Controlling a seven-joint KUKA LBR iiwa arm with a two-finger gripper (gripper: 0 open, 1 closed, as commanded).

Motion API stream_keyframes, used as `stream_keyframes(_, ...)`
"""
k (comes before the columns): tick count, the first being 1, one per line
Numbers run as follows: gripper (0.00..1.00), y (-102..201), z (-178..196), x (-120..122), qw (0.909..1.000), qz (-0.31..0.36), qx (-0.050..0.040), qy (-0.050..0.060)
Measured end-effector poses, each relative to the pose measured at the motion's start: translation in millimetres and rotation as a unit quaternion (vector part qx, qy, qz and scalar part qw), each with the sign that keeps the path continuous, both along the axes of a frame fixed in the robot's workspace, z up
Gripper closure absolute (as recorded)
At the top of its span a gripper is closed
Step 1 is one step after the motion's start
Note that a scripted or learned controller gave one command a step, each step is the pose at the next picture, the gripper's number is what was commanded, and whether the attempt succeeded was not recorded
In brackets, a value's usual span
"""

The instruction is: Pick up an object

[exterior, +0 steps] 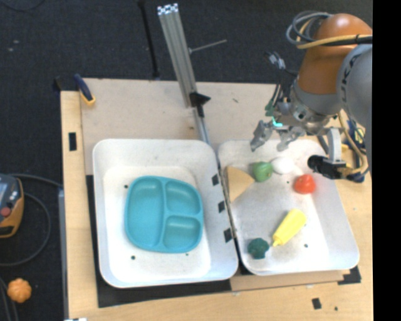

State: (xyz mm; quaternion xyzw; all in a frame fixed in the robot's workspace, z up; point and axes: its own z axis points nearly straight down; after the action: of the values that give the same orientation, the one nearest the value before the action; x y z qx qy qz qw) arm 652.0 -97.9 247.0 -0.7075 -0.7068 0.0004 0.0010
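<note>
No legible text, labels, brand marks or numbers on any surface here. Closest thing to a sign: a small black-and-white checker pattern (167, 9) at the top end of the slanted aluminium rail (182, 59); it carries no characters. Orange-and-black device (9, 205) at the left edge shows small buttons, markings too blurred to read. Teal divided plate (165, 214), both white bins (156, 150) and the toy pieces are unmarked. Arm housing shows no readable maker's mark at this resolution.
</note>
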Motion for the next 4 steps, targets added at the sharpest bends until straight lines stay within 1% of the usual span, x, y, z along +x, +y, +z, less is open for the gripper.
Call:
stream_keyframes(1, 0.0, 0.1, 1.7, 0.8, 1.0, 0.0, -0.0001, -0.002)
stream_keyframes(3, 0.0, -3.0, -82.3, 2.3, 1.0, 0.0, -0.0013, 0.0)
stream_keyframes(4, 0.0, -14.1, -104.0, 8.8, 0.9999, 0.001, -0.005, -0.013)
